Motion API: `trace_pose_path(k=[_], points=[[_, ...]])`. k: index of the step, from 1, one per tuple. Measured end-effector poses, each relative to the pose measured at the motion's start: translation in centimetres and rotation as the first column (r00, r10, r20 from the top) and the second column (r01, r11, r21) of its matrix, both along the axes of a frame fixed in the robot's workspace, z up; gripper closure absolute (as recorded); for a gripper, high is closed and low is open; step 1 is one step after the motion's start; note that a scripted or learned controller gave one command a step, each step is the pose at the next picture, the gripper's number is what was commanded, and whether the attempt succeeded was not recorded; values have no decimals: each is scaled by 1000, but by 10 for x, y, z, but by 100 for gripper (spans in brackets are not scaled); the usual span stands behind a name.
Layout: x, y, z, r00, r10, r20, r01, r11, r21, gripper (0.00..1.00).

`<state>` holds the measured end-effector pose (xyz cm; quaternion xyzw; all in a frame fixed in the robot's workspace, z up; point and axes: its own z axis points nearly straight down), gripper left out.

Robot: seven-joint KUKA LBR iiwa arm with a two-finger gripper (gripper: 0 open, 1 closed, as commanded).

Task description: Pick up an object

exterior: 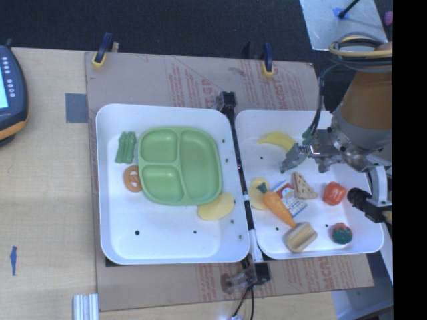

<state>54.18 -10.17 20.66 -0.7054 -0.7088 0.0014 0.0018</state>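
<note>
Grey arm (363, 112) overhead, metal pincer (293, 159) state unclear, curved yellow banana (277, 139), tapered orange carrot (279, 207)

Place: a robotics lab bench.
Surface: a cardboard sheet (200, 79) held to the wooden bench (47, 199) by clamps (102, 51).
Fixtures: two white bins (167, 245) side by side.
Gear: a teach pendant (10, 89) at the left edge; cable (243, 299) at the front.
Props: toy food in the bins.

Pretty even overhead light, white bins (167, 245) look a bit blown out, soft shadows, dark floor up top, whole frame slightly soft.
</note>
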Motion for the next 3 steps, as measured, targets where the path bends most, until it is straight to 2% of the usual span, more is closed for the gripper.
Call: trace_pose_path(k=[1, 2, 3], points=[[-36, 2, -43, 1000, -1, -6, 1, 1000, 1, 0], [9, -26, -114, 1000, -2, 7, 2, 1000, -6, 0], [13, -28, -95, 1000, -1, 24, 1, 1000, -13, 100]])
